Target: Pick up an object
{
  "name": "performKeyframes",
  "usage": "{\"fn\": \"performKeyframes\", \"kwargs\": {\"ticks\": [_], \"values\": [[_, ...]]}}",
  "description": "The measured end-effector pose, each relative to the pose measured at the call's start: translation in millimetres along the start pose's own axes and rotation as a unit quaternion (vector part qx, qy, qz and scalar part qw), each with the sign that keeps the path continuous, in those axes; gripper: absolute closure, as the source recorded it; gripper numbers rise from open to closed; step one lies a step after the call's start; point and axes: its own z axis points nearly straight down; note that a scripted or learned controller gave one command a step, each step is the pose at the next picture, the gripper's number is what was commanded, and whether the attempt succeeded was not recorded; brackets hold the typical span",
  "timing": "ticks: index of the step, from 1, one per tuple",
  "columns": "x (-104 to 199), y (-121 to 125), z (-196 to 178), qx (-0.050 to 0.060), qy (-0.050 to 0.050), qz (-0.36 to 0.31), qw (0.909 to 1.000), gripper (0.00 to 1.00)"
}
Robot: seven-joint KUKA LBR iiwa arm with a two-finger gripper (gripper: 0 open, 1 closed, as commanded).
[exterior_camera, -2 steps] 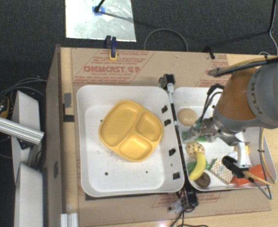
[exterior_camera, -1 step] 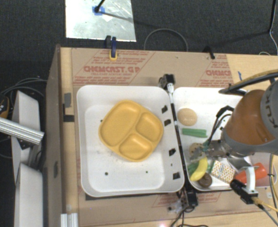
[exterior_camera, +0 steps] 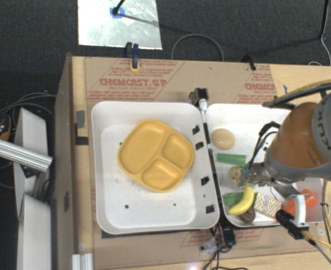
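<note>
We take the banana (exterior_camera: pixel 242 201) as our landmark, lying near the front of the right bin (exterior_camera: pixel 250 114). The gripper (exterior_camera: pixel 250 176) hangs just behind the banana, low over a small round speckled piece (exterior_camera: pixel 235 175) that may be a cookie, though we can't be sure at this size. Whether its digits are spread or closed we cannot tell; the wrist hides them. Behind the banana lie a green stick-like item (exterior_camera: pixel 231 158) and a tan ball (exterior_camera: pixel 222 139); a patterned packet (exterior_camera: pixel 267 206) sits just beside it. Far across from the banana, the yellow divided plate (exterior_camera: pixel 156 154) rests in the left bin (exterior_camera: pixel 106 167). We judge this the approach step; next comes a settled descent and a clean closing on one object.
</note>
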Motion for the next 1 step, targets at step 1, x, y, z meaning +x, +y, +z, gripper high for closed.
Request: {"fn": "performKeyframes", "kwargs": {"ticks": [1], "values": [[28.2,56.7,-135.3,-0.007,0.0,-0.005,1.0,1.0]]}}
